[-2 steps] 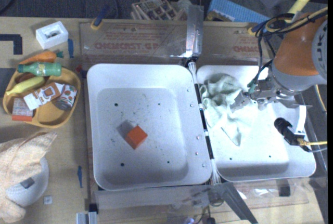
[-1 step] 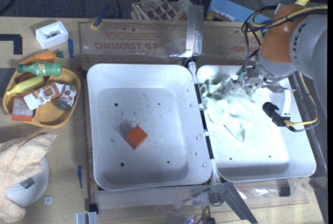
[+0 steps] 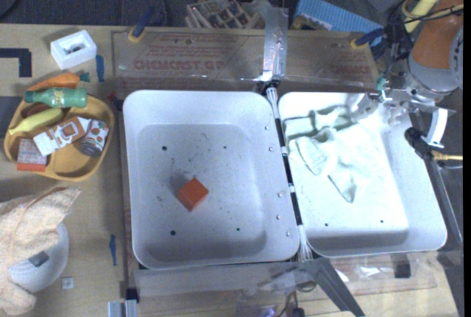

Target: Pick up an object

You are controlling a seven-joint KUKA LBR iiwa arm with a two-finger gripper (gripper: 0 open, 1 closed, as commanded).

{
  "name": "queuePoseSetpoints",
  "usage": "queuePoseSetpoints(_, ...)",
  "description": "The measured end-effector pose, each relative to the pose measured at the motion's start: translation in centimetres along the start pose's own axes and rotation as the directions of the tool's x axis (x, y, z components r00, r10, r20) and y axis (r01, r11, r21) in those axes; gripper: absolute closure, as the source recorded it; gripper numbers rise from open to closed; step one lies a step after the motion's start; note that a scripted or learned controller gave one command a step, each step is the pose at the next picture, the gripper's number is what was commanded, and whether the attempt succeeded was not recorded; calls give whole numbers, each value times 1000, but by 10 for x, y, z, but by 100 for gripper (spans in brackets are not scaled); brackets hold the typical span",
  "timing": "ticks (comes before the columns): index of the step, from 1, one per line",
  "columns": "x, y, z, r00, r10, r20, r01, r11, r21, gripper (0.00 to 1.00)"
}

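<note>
An orange cube (image 3: 193,193) lies on the floor of the left white bin (image 3: 147,117), a little left of its middle. The right white bin (image 3: 423,227) holds pale, partly see-through items: one greenish-white piece (image 3: 315,151) near its left wall and another (image 3: 346,184) toward the middle. The grey arm with its orange band (image 3: 434,40) comes in from the upper right. My gripper (image 3: 386,104) hangs over the right bin's far right corner, well away from the cube. It looks blurred and nothing is seen held in it.
A yellow bowl (image 3: 70,165) of toy food stands left of the bins, with a small white box (image 3: 73,49) behind it and a beige cloth (image 3: 33,231) in front. A clear panel (image 3: 199,62) stands along the bins' far side. Cables and boxes lie beyond.
</note>
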State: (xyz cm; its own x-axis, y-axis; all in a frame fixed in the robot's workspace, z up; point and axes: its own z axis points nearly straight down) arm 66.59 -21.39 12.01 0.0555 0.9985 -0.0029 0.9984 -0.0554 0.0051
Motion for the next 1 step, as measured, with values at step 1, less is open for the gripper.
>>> queuePoseSetpoints(1, 47, -1, 33, 991, -137, -2, 137, 991, 2, 0)
